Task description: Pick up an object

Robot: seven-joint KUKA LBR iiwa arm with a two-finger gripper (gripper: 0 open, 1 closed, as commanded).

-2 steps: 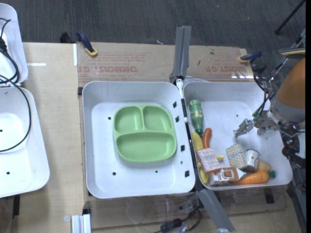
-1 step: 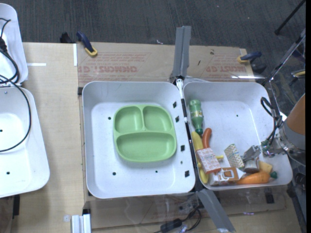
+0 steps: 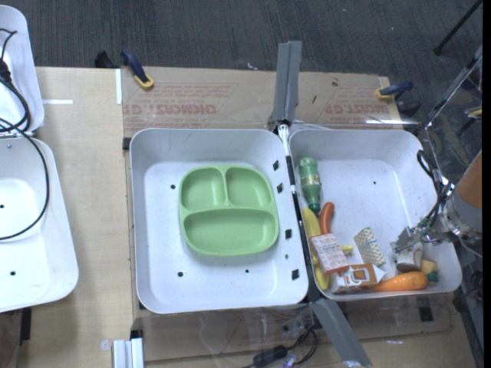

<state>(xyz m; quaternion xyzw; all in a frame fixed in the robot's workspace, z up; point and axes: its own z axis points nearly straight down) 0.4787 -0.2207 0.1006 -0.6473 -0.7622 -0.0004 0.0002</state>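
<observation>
So the gripper is hanging low over the right bin, right by the pile in its near corner, probably lining up on the carrot. Can't tell how wide its jaws are or if they've got anything. Cartons, a banana and a green bottle crowd that side; the left bin holds a green plate

Divided plate: showing pale green
Bins: showing plain white
Bottle: showing green
Carrot: showing orange
Small carton: showing red and white
Clamps: showing blue with yellow tips
Table: showing light tan
</observation>
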